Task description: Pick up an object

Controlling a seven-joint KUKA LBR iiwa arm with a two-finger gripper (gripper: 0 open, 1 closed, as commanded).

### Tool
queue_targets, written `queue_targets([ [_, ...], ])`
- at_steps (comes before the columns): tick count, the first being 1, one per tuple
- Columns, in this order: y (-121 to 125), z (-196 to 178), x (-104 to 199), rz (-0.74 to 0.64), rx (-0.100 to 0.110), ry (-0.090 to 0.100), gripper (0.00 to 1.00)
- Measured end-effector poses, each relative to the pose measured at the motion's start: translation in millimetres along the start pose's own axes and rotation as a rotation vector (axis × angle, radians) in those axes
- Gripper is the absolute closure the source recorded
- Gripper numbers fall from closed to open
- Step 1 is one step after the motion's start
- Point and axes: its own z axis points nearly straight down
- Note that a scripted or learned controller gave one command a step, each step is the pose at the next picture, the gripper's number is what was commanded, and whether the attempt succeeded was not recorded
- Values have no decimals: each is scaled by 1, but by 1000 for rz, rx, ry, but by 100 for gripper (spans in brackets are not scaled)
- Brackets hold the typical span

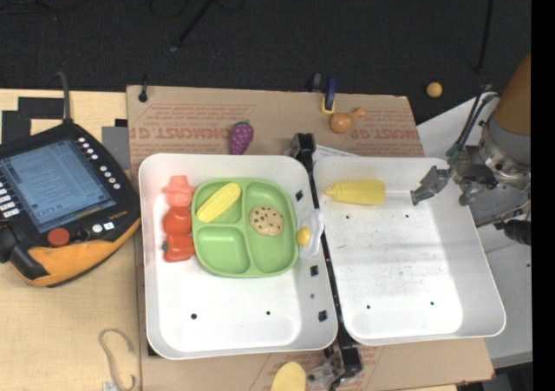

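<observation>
A yellow bottle-shaped toy (355, 192) lies on its side at the far left corner of the right bin (416, 311). My gripper (449, 187) hovers over that bin's far right edge, to the right of the yellow toy and apart from it. Its fingers are spread open with nothing between them; the left fingertip (426, 185) points toward the toy. In the left bin (225, 329) a green divided plate (234, 250) holds a toy corn cob (217, 201) and a cookie (267, 220). A red and pink toy (178, 223) lies left of the plate.
A small yellow piece (303, 237) sits by the plate at the bins' divide. On the cardboard behind the bins lie purple grapes (241, 136) and an orange pear-like toy (344, 120). A teach pendant (61, 198) rests at left. A yellow object (289, 376) lies at the front edge.
</observation>
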Motion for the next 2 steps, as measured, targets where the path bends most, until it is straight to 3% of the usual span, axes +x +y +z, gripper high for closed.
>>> queue_targets([
  [1,3,-7,0,-1,-12,-3,0],
  [2,12,52,4,-7,-9,-2,0],
])
